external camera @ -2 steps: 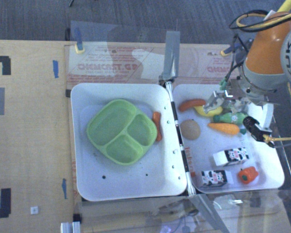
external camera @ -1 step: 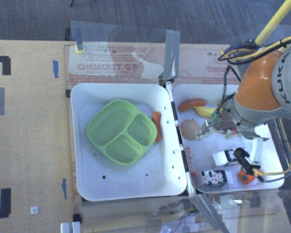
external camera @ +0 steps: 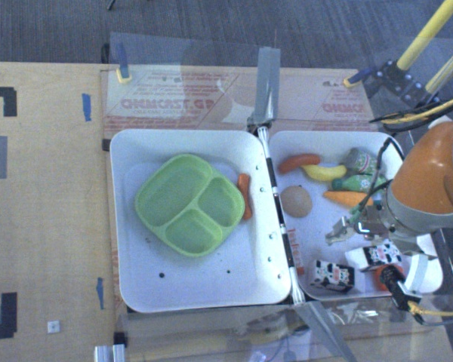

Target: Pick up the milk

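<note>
Milk: we take the small black-and-white cow-patterned milk carton (external camera: 331, 274) to be the target; it lies on its side on the floor of the right-hand shallow white bin (external camera: 306, 232), near that bin's front edge and close to the divider between the two bins.
End effector: the metal two-finger end effector (external camera: 346, 229) hangs over the right bin, above and to the right of the carton and apart from it; we cannot tell how far its fingers are spread, and we see nothing between them.
Arm: the grey arm with the orange band (external camera: 432, 173) reaches in over the right side of that bin.
Neighbours: a brown round potato-like piece (external camera: 295, 200), a red sausage (external camera: 298, 160), a yellow banana (external camera: 324, 173) and an orange carrot (external camera: 346, 197) lie further back in the same bin; a white packet with black print (external camera: 377, 255) lies just right of the carton.
Left bin: the other white bin (external camera: 136, 277) holds a green three-compartment plate (external camera: 189, 204) with a small orange piece (external camera: 245, 194) at its right rim.
Progress: we judge the pick not yet made; the carton rests in the bin, ungrasped.
Left to do: moving over the carton, lowering, closing on it and lifting.
</note>
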Robot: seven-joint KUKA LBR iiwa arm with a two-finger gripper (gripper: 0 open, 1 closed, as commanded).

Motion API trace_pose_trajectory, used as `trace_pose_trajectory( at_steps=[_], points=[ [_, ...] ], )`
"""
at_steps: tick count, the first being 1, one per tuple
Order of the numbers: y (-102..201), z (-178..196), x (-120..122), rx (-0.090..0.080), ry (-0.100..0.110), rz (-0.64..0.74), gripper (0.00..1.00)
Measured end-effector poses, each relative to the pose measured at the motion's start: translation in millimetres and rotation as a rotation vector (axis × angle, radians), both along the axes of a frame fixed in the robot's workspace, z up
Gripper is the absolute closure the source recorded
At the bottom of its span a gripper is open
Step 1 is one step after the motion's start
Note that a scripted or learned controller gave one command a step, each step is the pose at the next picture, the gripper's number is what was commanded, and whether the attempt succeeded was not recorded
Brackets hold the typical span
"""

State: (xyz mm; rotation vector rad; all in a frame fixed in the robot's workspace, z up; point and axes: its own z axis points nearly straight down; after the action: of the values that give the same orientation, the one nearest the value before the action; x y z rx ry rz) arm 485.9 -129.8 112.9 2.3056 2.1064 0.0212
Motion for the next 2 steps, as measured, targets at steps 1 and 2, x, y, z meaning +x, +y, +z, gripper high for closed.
trace_pose_trajectory(
  at_steps=[1, 2],
  points=[
    [-17.0, 27.9, -6.2, 0.002, 0.021, 0.118, 0.0],
    [-58.5, -25.9, -3.6, -0.001, 0.013, 0.145, 0.0]
  ],
)
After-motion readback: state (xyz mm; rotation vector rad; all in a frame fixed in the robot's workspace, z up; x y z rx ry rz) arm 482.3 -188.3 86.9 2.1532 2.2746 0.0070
